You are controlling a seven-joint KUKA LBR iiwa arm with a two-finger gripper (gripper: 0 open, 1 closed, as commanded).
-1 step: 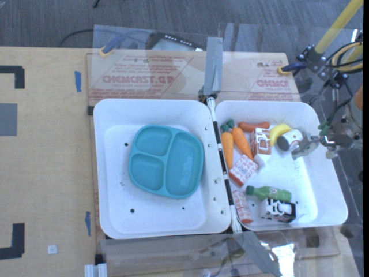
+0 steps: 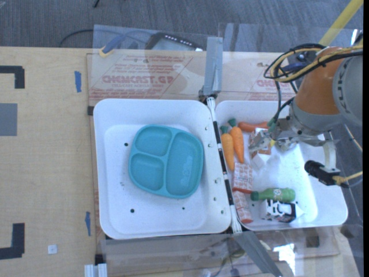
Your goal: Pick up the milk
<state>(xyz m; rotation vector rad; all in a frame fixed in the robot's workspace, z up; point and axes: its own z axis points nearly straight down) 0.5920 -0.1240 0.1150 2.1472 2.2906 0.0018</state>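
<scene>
1. The gripper (image 2: 266,138) hangs low over the right bin's (image 2: 331,209) upper middle; I cannot tell how it is set or whether it grips anything.
2. The milk (image 2: 281,210), a black-and-white carton, lies toward six o'clock from it, near the bin's front edge, long axis pointing three to nine o'clock.

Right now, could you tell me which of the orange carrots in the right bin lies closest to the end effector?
The small orange carrot lying crosswise at the bin's far edge, just left of the end effector; the two longer carrots lie farther left.
</scene>
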